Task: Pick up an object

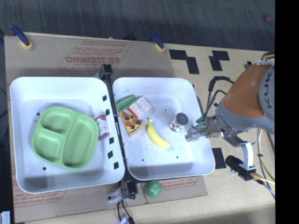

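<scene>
My gripper (193,134) hangs over the right side of the right bin (205,160), just right of a small round can (178,122) and apart from it. A yellow banana (157,134) lies in the middle of that bin. Left of the banana is a toy pizza slice (131,123), with a red-and-white packet (140,106) and a green vegetable (125,101) behind it. Nothing is visibly held.
The left bin (23,92) holds a green divided plate (65,136) and a small dark red packet (102,124) by its right wall. A green ball (153,189) sits on the cardboard in front of the bins. The arm's grey and orange body (247,101) stands right of the right bin.
</scene>
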Controlling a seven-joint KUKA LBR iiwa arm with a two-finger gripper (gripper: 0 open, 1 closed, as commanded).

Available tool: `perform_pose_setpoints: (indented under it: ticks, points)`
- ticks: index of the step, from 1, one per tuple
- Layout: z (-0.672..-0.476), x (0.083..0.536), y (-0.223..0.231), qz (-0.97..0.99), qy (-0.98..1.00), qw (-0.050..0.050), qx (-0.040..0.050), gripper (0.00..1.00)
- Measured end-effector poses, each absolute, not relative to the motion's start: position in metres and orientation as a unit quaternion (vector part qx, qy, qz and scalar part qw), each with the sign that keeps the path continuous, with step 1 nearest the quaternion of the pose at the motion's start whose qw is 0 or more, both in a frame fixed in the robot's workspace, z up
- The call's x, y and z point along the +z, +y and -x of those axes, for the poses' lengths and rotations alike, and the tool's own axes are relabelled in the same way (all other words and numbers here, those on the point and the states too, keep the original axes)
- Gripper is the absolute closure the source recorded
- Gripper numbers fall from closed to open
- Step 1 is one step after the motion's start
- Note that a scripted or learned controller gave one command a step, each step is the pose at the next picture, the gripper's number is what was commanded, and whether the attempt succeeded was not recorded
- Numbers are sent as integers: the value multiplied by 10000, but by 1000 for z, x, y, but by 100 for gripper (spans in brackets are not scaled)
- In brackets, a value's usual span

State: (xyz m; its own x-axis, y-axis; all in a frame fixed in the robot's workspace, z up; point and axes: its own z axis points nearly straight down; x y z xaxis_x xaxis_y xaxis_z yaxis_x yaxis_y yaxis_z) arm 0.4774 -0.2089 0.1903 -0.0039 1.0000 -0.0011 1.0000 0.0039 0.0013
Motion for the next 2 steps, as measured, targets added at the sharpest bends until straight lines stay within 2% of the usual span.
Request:
perform_pose_setpoints:
  ticks: [1,2]
  points:
    - [-516,338,-211,-7050,7092,28,3,100]
    - [-516,337,-211,-7050,7092,18,2,0]
